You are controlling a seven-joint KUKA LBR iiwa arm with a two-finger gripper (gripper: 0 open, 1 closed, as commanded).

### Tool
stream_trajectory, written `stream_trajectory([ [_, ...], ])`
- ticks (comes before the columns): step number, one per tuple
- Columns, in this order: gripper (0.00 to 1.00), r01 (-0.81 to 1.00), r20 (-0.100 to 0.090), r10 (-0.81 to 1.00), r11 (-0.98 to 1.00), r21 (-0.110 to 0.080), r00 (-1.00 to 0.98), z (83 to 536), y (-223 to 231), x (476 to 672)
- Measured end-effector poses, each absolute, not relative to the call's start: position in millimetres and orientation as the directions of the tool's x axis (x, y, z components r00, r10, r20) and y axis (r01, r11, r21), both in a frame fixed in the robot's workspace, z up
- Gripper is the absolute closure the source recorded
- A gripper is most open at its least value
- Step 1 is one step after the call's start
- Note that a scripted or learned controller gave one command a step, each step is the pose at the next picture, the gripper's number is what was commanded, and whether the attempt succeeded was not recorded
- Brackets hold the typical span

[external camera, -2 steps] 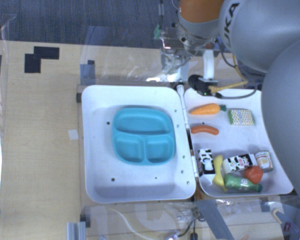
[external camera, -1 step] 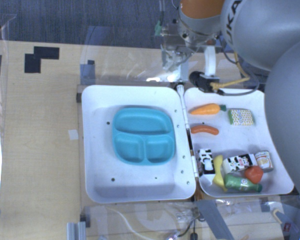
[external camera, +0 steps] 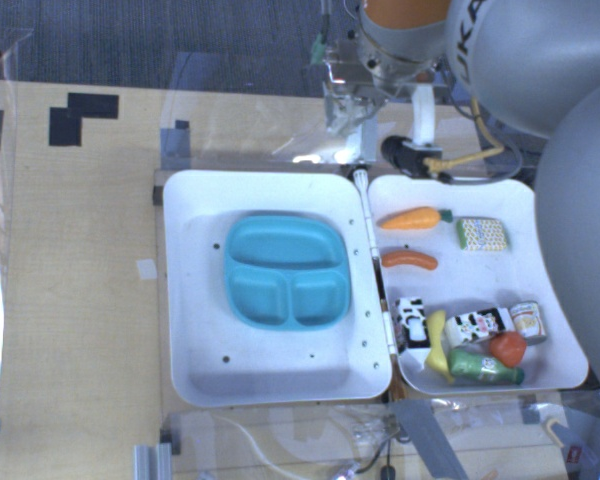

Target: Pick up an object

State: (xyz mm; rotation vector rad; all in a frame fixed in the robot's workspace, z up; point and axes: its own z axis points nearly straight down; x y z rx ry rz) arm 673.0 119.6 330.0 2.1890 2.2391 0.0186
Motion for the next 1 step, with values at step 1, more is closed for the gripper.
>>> stream_trajectory([
  [1, 1.0, 0.999, 0.001, 0.999, -0.049, 0.003, 0.049, 314.9, 147.0, 669.1],
])
